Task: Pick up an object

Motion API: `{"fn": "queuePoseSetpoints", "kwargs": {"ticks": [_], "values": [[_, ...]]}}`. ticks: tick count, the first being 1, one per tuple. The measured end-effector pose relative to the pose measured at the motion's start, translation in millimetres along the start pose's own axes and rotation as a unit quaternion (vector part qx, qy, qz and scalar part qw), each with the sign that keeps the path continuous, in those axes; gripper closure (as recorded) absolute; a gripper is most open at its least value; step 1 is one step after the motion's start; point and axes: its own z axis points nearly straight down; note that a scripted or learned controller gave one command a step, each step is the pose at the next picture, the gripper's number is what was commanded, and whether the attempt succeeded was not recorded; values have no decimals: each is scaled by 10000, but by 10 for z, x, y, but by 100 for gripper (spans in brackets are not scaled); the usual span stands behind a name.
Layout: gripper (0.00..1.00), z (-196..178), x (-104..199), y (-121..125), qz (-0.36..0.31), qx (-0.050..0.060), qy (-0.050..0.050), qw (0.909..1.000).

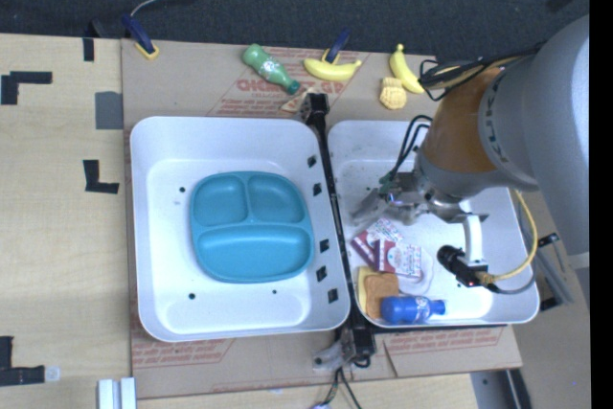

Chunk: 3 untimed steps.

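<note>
The gripper point(383, 196) is hovering low over the right bin's point(498, 309) middle, above a snack packet point(391, 254). Whether its jaws are apart or together cannot be told. A blue bottle point(412, 308) is lying near the bin's front edge.

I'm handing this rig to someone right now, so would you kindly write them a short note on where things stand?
Gripper: low in the right bin, near its left wall; whether it is open or shut cannot be made out, and nothing is seen held.
Things: a snack packet, an orange piece and a blue bottle lie in the right bin's front part. A blue divided plate sits in the left bin.
Done: no pick confirmed.
Left: grasp one object and lift it.
</note>
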Motion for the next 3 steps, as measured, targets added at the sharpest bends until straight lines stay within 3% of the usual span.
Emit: {"fn": "queuePoseSetpoints", "kwargs": {"ticks": [1, 2, 3], "values": [[0, -2, -59, -158, -1, -3, 0, 10000], [0, 8, 11, 442, -1, 7, 2, 10000], [0, 18, -181, 1022, -5, 18, -1, 10000]]}}
